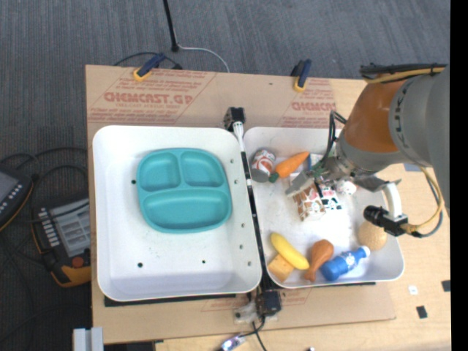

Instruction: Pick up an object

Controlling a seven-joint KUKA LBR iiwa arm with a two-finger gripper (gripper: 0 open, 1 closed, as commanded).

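Grey carpet surrounds a cardboard-topped bench [146,97] where two shallow white bins sit side by side, cables trailing off to the left. Filling much of the left bin [117,196] is a teal divided tray [184,190]. Toys and packages crowd the right bin [395,265]: a small can [262,164] near the centre divider, a toy carrot [291,164] just beside it, a patterned carton [319,200] in the middle, and along the near wall a toy banana [288,250], a brown drumstick [319,257], a blue bottle [345,263] and a pale egg-like piece [371,235].

Reaching in from the right, the grey-and-orange arm [387,126] has its gripper [314,178] low over the middle of the right bin, at the upper edge of the patterned carton and close to the carrot's tip. Whether the claw is open or shut cannot be told from this angle, and nothing is visibly lifted; every item appears to rest on the bin floor.

Judging by the pose, the attempt is at the descent or grasp stage, with the carton the likeliest target. A clean pick would call for the tool to settle squarely on one item, close firmly, then rise straight up without dragging the carrot or the other clutter along.
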